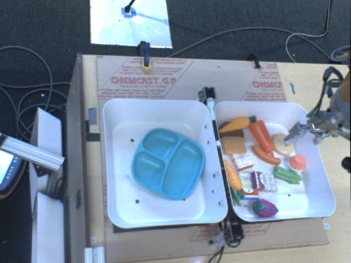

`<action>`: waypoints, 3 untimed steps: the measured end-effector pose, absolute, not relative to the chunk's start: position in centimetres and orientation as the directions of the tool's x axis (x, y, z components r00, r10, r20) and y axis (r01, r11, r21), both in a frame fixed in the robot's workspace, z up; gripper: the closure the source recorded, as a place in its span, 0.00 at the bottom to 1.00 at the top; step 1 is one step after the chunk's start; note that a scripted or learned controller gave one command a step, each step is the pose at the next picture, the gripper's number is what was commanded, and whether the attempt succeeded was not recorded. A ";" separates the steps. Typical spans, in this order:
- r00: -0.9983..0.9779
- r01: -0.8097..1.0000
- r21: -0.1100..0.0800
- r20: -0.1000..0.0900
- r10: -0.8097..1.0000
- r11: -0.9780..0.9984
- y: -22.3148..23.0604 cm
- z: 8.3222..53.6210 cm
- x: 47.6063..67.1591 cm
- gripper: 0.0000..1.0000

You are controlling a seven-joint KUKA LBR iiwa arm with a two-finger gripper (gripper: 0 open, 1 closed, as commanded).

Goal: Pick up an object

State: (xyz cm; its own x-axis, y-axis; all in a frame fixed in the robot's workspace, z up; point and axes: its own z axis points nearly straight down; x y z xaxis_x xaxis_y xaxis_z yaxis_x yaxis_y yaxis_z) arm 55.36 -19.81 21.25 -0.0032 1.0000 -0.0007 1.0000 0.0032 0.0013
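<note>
Reaching from right | hand [305, 130] above right bin [323, 185] edge | nothing held

Board [164, 75] print, left: "CHEMCAST GP" in red capitals, on the brown sheet under the bins, far left of the claw [307, 131] and above the left bin [118, 119].
Board print, right: the same red wording repeated, reading reversed, just up and left of the claw; not fully legible.
Packets [258, 181] in right bin: red and white printing, below-left of the claw; too small to read.
</note>
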 end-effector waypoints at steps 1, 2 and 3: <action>-0.004 1.000 -0.001 0.001 1.000 0.004 -13.8 12.8 58.5 0.00; 0.000 1.000 0.028 -0.010 1.000 0.000 -12.1 9.4 54.1 0.00; -0.003 1.000 0.017 -0.003 1.000 0.003 -9.1 9.1 61.3 0.00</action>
